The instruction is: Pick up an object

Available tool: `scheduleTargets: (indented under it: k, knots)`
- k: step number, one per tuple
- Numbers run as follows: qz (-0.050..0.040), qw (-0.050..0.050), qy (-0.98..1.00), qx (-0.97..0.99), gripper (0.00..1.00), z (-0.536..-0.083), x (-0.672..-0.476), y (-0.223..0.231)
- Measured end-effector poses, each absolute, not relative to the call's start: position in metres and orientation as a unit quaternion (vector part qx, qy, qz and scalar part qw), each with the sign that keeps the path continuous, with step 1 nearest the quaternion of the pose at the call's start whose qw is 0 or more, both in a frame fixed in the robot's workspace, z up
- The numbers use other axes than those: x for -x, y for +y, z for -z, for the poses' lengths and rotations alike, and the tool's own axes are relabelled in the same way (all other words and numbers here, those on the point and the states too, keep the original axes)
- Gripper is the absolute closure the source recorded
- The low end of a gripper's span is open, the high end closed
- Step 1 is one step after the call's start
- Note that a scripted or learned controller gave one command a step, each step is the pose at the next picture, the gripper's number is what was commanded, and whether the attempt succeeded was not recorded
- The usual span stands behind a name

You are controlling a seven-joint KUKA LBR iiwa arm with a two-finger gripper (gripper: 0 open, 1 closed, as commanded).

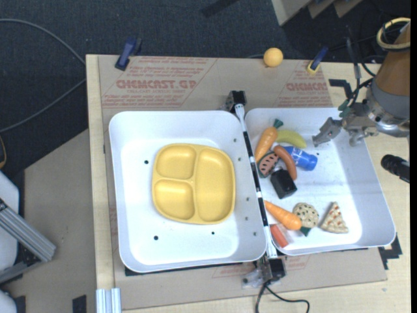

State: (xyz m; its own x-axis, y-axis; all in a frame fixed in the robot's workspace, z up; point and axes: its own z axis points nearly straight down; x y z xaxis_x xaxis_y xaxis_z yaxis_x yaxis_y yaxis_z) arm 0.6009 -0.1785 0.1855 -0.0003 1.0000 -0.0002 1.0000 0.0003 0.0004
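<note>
The gripper (339, 130) hovered at about two o'clock over the right bin (365, 194), its two fingers spread apart with nothing between them. The candidates for picking lay clustered along that bin's nine-o'clock side: an orange carrot (265, 141) and a yellow banana (291, 137) up near eleven o'clock, a sausage (285, 160) crossing a blue bottle (303, 158), a black block (283, 184) just below them, then a second carrot (284, 215), a cookie (304, 213) and a pizza slice (335, 220) toward six o'clock. All looked like small toy food, probably light, stiff plastic with smooth, somewhat slippery skins, none fragile. The blue bottle sat nearest the open fingers; being round, it would likely roll unless taken across its narrow middle. The pizza slice lay apart from the rest, giving clear room for fingers, though its flatness offered little to grip. The left bin (130, 194) held a yellow divided plate (193, 182).
</note>
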Motion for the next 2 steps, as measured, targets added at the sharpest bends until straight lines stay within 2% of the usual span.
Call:
scheduleTargets:
  k: [1, 2]
  knots:
    - [-0.0015, 0.003, 0.708, -0.707, 0.0, -0.118, -0.591, -0.11]
    - [-0.002, 0.005, 0.706, -0.708, 0.0, -0.09, -0.565, -0.099]
